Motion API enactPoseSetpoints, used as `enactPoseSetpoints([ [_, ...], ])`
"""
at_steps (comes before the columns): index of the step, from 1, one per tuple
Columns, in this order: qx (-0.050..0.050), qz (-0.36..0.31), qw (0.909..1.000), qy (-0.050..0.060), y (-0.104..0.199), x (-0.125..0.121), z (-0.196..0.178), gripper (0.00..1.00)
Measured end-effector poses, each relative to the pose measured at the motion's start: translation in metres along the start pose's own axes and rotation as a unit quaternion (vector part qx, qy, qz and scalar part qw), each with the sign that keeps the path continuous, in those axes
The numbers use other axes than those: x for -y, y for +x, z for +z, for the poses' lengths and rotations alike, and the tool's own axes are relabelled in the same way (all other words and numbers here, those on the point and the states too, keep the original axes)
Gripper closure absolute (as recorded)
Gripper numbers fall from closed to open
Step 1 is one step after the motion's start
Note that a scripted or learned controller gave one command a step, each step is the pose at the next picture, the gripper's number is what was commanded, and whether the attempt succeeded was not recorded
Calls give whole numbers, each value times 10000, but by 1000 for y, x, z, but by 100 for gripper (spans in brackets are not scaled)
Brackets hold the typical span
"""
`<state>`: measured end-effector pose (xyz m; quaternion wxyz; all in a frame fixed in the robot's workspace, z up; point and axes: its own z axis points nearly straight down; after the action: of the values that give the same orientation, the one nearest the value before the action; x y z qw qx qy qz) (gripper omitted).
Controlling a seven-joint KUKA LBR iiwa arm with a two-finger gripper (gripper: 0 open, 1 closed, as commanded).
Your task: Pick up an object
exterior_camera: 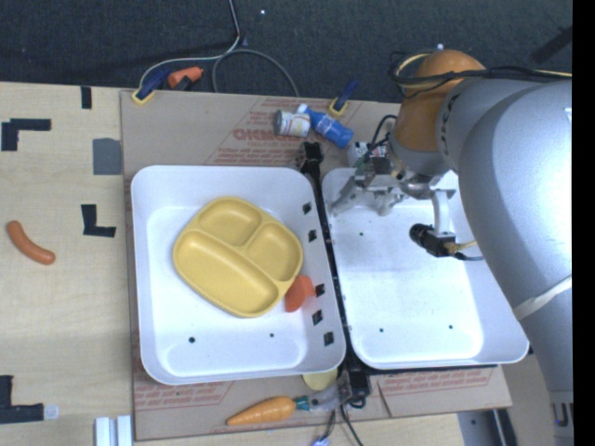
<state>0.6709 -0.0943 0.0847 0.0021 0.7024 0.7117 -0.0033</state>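
Note:
A yellow divided plate (237,254) lies in the left bin (149,277). A small orange-red piece (298,294) rests against the plate's right edge. My gripper (364,190) hangs low over the far left corner of the right bin (418,323), near the wall between the two bins. Nothing shows in its grasp. The grey arm (521,175) with its orange band (432,100) covers the right bin's far right part.
A carrot (263,412) lies on the cardboard in front of the bins, with a yellow item (319,379) at the bin edge. A blue and white bottle (316,124) lies behind the bins. A sausage (30,242) sits far left on the bench.

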Motion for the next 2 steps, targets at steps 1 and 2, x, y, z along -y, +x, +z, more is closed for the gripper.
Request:
enactPoseSetpoints([
  [1, -15, 61, 10000, -12, -3, 2, -1, 0],
  [2, -24, 63, 10000, -22, -1, 23, -1, 0],
])
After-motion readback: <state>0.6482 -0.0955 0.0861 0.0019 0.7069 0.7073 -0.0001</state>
